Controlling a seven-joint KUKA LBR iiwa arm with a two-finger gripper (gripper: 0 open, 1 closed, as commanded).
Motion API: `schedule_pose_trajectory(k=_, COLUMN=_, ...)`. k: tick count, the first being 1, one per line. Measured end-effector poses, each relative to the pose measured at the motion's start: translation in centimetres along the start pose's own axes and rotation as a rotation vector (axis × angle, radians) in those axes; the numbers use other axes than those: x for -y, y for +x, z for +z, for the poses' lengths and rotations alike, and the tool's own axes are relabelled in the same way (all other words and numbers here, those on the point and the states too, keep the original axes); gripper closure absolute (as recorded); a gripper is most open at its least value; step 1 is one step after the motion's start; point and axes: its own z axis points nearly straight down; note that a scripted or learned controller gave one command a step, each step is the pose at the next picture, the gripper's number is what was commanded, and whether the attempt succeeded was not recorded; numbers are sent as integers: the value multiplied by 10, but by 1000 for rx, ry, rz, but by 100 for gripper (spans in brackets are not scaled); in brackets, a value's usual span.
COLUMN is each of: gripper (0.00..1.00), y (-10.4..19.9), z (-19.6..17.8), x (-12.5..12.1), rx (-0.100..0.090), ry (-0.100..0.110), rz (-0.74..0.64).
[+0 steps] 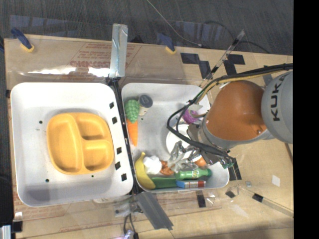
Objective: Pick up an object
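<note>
Gripper down in right bin, over clutter at near wall; we can't tell claw state. We'd pick green bottle, lying flat along that wall: light, rigid, slick plastic. Grasp across mid-body; banana crowds left end.

The light is even and fairly bright, falling from above, so the two white bins read clean and a little washed out. Glare streaks run along the clear plastic sheet behind the left bin — a thin white band. Shadows are soft: a grey patch sits in that bin's near left corner, and the arm darkens the right bin beneath it. Detail is slightly soft throughout — small items in the right bin blur together.
</note>
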Motion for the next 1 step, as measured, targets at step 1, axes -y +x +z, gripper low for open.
schedule_pose_trajectory(k=1, gripper=100, y=-72, z=52, x=-36, rx=3, ry=-1, rz=167)
